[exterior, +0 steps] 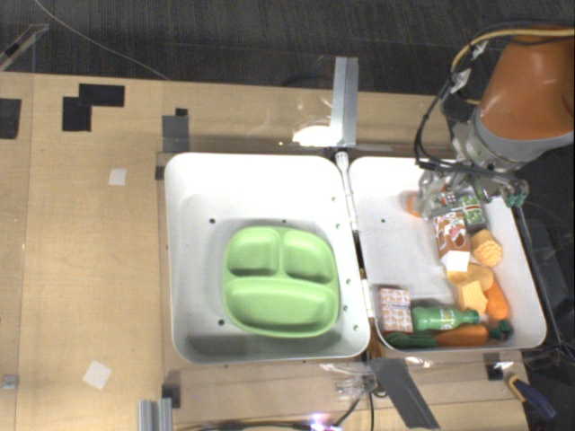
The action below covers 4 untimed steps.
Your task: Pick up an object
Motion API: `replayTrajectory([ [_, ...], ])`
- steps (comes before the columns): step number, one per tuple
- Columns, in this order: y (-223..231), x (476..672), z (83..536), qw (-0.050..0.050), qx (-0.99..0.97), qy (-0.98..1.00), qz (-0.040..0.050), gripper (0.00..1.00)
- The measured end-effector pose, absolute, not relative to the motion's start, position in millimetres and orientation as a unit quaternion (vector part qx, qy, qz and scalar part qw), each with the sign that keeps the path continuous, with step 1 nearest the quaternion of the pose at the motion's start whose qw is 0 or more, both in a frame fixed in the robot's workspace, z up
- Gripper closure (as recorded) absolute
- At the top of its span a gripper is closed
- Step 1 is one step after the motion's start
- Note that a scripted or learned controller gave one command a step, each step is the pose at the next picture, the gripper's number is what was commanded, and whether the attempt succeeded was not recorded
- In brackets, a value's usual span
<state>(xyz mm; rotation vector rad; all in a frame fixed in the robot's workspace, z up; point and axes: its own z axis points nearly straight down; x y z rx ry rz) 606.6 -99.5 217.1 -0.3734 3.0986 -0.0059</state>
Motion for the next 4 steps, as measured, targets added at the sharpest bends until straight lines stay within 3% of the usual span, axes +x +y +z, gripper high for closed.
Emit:
replayTrajectory([
  [1, -83, 556.9, 218, 0.005, -0.079, 0.997, 0.0000, 1.00],
  [2, -91, 604.7, 238, 0.006, -0.190, 0.982, -0.0010, 1.00],
  [3, -91, 604.6, 237, 0.006, -0.190, 0.982, -0.0008, 0.00],
  [4, -136, 548.8, 109, 0.000, -0.105, 0.994, 0.0006, 0.00],
])
